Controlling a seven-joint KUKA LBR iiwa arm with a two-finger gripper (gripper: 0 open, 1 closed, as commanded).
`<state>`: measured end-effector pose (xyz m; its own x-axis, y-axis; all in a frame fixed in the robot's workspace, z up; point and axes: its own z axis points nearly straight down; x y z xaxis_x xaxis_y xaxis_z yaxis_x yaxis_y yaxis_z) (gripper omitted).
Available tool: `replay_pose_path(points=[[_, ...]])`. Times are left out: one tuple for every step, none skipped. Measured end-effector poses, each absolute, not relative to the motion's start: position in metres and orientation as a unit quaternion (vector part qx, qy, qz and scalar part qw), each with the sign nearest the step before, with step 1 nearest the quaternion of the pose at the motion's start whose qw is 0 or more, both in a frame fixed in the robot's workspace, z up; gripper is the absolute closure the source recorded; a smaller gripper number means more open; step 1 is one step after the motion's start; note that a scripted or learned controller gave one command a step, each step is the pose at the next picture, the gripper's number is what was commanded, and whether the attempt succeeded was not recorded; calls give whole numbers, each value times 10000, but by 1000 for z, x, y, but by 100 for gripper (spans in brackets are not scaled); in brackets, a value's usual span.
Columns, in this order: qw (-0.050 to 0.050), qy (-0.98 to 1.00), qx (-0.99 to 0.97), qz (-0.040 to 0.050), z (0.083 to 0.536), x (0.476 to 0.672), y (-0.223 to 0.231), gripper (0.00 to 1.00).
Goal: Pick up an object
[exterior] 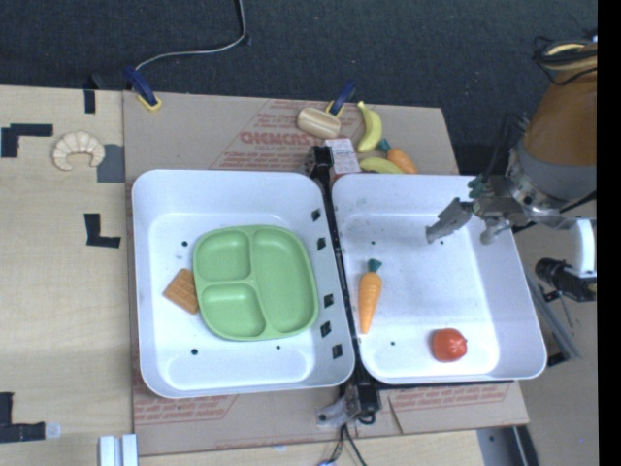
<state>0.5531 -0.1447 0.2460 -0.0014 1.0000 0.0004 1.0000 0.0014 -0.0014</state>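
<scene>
hovering open near the right bin's [524, 352] far right rim, the gripper [466, 219] is well apart from carrot [369, 299] and tomato [448, 345].

one fixed camera looks down from above the bench at a slant, far enough back to take in both white bins, left bin [155, 289] and right bin [505, 299], side by side, with the arm [563, 134] entering from the right.

Green plate [257, 282] partly hides a cracker [181, 290] (orange-tan).
</scene>
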Motion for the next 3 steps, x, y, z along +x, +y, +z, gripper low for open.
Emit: replay_pose_path(points=[[15, -7078, -7064, 9, 185, 569, -90, 0], [-4, -7074, -7068, -6, 86, 562, -93, 0], [-13, -7075, -7067, -6, 88, 545, -96, 0]])
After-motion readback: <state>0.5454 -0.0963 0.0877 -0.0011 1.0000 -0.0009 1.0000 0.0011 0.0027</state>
